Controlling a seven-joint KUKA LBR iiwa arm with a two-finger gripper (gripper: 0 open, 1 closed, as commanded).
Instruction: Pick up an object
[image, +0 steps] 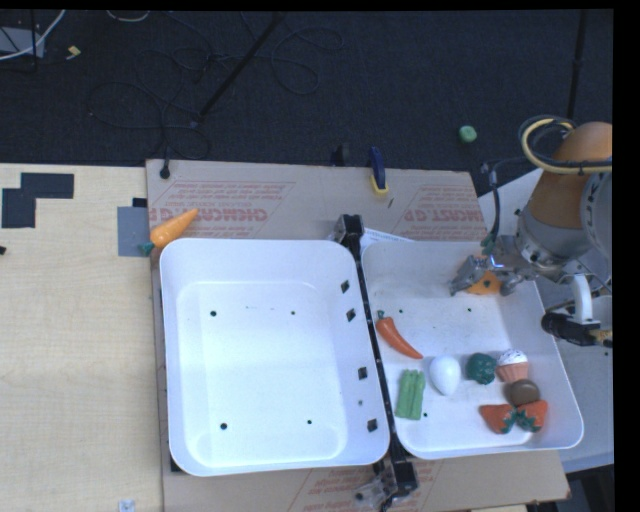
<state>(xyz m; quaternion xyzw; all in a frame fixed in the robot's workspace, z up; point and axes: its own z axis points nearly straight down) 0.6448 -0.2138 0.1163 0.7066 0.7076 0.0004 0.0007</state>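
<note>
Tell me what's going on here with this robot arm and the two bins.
A grey arm with an orange band reaches in from the right, its gripper low over the back of the right bin, at a small orange thing; whether it holds it is unclear. Toward that bin's front lie a chilli pepper, a green piece, a white egg and other toy foods. A carrot lies outside, behind the left bin.

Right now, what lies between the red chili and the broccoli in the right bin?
In the camera view, the white egg sits between the red chili and the broccoli.
</note>
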